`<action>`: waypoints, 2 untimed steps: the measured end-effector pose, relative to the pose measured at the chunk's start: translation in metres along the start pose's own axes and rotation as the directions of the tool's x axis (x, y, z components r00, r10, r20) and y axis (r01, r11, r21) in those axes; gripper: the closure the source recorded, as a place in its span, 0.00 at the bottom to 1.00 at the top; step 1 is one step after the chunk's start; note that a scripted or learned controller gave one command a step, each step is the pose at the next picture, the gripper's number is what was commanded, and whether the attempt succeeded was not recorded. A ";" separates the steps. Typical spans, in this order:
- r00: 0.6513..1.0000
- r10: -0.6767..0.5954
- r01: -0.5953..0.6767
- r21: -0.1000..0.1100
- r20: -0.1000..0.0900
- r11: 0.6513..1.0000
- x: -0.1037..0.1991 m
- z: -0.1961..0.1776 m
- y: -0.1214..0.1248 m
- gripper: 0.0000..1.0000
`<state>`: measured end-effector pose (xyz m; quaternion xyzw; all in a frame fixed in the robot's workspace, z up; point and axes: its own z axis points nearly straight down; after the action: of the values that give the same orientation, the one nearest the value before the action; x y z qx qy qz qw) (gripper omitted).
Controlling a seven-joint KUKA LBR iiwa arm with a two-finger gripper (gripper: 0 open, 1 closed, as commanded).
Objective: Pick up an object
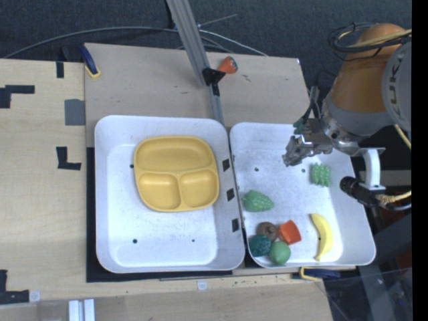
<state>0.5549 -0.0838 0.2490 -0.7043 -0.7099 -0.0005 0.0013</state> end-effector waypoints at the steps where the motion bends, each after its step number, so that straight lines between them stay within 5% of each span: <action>1: 1.000 0.001 -0.001 0.002 0.001 1.000 0.057 0.014 0.000 1.00; 2: 1.000 0.001 -0.001 0.002 0.001 1.000 0.107 0.018 -0.006 1.00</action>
<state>0.5476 0.0229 0.2318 -0.7047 -0.7095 0.0006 0.0017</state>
